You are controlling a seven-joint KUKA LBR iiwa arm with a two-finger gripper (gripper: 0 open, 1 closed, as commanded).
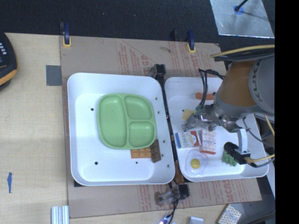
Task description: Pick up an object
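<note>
Camera view | gripper (195,120) low in right bin (177,90) | we can't tell finger state | risk: crowded packets (188,139) slip, miss

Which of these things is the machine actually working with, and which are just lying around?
Part of the job:
- the arm's gripper, low in the right bin
- small packets and a fried-egg toy near it

Just lying about:
- green divided plate in the left bin
- brown block beside the plate
- clamps on the cardboard
</note>
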